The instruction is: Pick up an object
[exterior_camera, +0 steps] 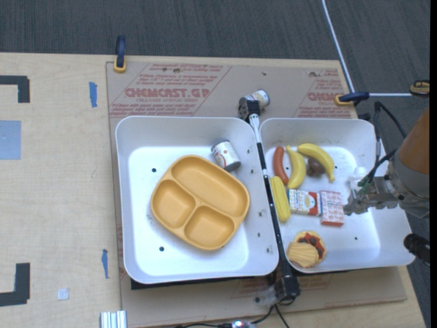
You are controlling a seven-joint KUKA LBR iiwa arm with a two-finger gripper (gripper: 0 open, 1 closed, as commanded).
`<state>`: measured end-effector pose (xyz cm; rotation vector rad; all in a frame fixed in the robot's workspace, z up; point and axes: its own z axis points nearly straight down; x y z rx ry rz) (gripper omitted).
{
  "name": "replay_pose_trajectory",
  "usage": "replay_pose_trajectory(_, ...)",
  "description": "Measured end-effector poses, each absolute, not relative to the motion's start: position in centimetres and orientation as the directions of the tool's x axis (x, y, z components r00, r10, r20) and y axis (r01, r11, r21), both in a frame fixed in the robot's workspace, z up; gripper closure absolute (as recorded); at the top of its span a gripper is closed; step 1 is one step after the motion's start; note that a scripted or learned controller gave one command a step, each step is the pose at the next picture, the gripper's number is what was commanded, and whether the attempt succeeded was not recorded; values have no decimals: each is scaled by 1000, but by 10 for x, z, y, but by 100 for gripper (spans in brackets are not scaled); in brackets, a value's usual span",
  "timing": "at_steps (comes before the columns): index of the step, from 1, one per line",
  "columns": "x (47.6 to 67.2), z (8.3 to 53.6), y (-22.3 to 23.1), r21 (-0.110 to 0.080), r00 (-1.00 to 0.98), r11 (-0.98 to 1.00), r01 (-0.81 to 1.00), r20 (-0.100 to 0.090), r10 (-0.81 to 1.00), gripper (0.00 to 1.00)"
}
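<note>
Two shallow white bins sit side by side on the bench (54, 183). The left bin (130, 203) holds a yellow divided tray (199, 202) near its centre, with a small silver can (224, 155) lying on its side just beyond the tray toward one o'clock, near the bin's far rim.

The right bin (382, 244) carries the clutter of toy food. Along its left wall, at nine o'clock, lies a corn cob (279, 198), and just past it toward twelve o'clock a red sausage (278, 162). Two bananas (308, 161) curve across the far part of the bin, at about eleven o'clock from its centre, with a small brown piece (315, 170) between them. Near the middle stand a small carton (303, 201) and a red-and-white packet (332, 207), just beside each other. At seven o'clock, close to the near rim, rests a burger (306, 249).

The arm (416, 157) enters from three o'clock, and the pincer (356, 201) hangs over the right bin, just beside the red-and-white packet's right edge. How far it is parted cannot be told from this slant, and nothing shows between its tips.
</note>
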<state>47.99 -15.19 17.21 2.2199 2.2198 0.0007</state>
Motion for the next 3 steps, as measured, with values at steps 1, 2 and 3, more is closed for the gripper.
replay_pose_trajectory(1,480,172,-152,2,0,0,1000,-1,1000,0)
replay_pose_trajectory(2,480,85,-130,2,-1,1,1000,0,1000,0)
replay_pose_trajectory(3,481,86,-91,3,-2,2,1000,2,1000,0)
